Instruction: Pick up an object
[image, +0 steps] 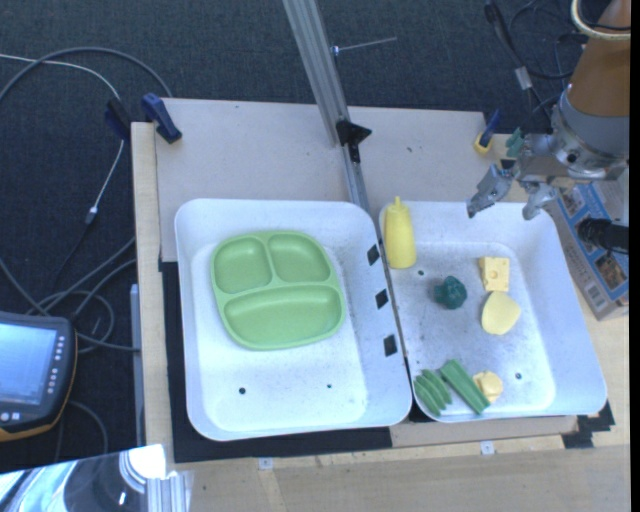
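My gripper (511, 200) hangs over the far edge of the right bin (560, 300), fingers spread open and nothing between them. Below it in that bin lie a yellow mustard bottle (399, 234) at the far left, a dark green broccoli piece (450, 292) in the middle, a yellow cheese wedge (493, 273) and a yellow lemon-like piece (500, 314) to the right. Near the front edge are green bean pods (450, 387) and a small yellow chunk (488, 384).
The left bin (200, 380) holds a green divided plate (277, 288). A metal pole (325, 70) rises from the bench behind the bins. Blue clamps (160, 116) sit at the far bench corners. Cables and a monitor (30, 370) lie off the bench at left.
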